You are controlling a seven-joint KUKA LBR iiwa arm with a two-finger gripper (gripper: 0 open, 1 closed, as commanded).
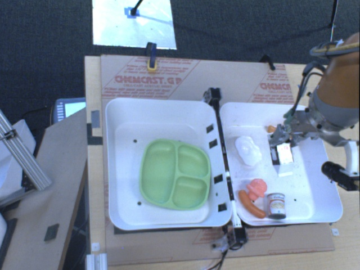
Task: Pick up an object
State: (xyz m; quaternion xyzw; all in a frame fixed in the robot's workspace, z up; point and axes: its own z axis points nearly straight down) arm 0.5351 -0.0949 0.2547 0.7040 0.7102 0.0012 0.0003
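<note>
1. There are two white bins side by side. The left bin holds a green plate with three sections, which lies in the middle. There is bare white floor all around the plate, most of it at the far end.
2. The right bin holds small things. A white lumpy thing lies near the left wall. An orange hot dog and a pink toy lie at the near left corner, touching each other. A small can stands just right of them. The near right corner and the far left part of this bin are bare.
3. The arm comes in from the right, over the right bin. The pincer hangs over the middle of that bin, just right of the white lumpy thing. A white and black block sits right under its tip. I cannot tell if the pincer is apart or together, or if it touches the block.
4. The bins sit on a brown cardboard sheet with red letters, on the surface. A yellow clamp grips the far edge. The floor past it is dark carpet, with a shiny square sheet on it.
</note>
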